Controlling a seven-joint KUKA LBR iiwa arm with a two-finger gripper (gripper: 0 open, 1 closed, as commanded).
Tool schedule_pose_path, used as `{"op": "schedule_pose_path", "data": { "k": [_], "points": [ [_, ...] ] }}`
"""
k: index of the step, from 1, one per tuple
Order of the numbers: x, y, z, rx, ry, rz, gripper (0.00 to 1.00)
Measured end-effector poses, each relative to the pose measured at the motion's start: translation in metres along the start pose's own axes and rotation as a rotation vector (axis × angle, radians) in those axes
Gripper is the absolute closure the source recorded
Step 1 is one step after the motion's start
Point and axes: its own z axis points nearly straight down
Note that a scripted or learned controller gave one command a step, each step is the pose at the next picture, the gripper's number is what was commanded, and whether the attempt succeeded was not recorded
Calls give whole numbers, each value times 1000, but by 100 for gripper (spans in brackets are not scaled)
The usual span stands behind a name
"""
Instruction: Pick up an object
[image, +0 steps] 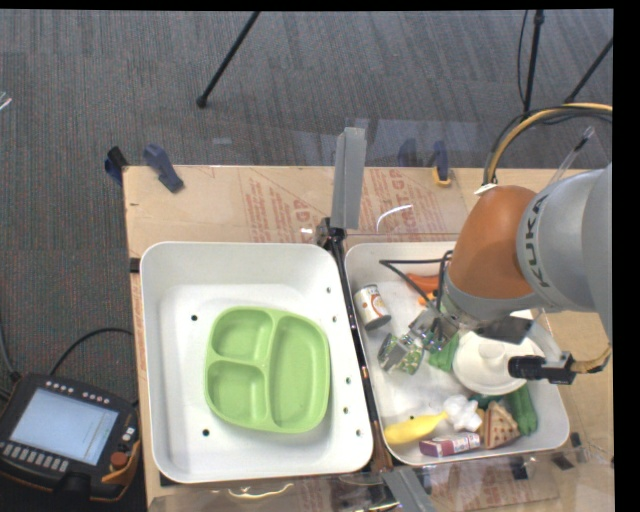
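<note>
Taking stock of the right-hand shallow white bin (398, 395) for you: the two-finger gripper (401, 353) hangs low over its left half, and from this slant you cannot tell whether it is spread or pressed together.

Nearest item, just beyond it toward the bin's far left corner: a small white-and-red metal can (372, 303), close to the left wall and seemingly lying on its side. It is likely light, stiff, smooth and prone to roll. Take it across the curved body at mid-length, not at the ends.

Other entries:
- Round white dish (488, 366), just beside the gripper on the arm's side.
- Yellow banana-shaped toy (414, 429), near the front wall.
- Left-hand white bin (160, 300), holding one pale green divided plastic plate (268, 369).
</note>
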Motion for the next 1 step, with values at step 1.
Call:
{"op": "schedule_pose_path", "data": {
  "k": [1],
  "points": [
    [0, 1, -9, 1, 1, -6, 100]
  ]
}}
